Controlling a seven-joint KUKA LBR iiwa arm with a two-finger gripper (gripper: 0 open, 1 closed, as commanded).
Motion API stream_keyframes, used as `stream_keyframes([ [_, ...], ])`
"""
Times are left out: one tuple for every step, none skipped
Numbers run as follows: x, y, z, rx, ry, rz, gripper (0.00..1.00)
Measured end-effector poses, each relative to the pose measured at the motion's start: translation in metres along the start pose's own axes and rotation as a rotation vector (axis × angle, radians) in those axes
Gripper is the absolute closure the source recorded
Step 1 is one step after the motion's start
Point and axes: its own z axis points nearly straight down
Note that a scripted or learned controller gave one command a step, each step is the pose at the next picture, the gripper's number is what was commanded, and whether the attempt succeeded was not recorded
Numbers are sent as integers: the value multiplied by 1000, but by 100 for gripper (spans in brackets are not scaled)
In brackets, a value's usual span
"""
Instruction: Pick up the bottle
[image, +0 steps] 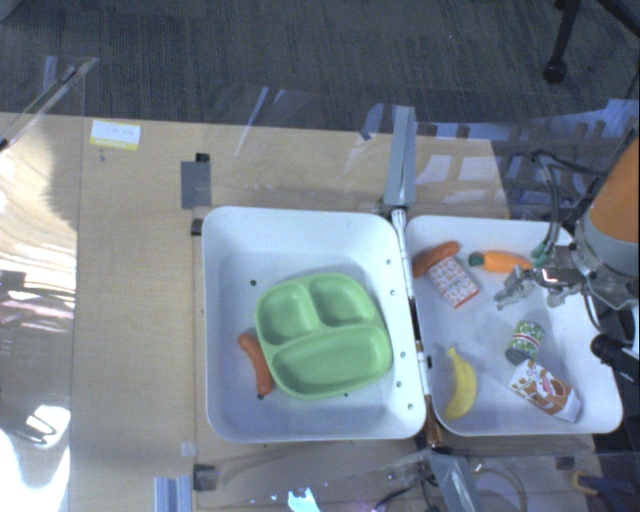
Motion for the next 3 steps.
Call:
stream_keyframes([
  [-54,16,122,-7,-3,17,0],
  [-54,20,109,-16,-6,16,100],
  [-14,107,-35,-6,-3,15,100],
])
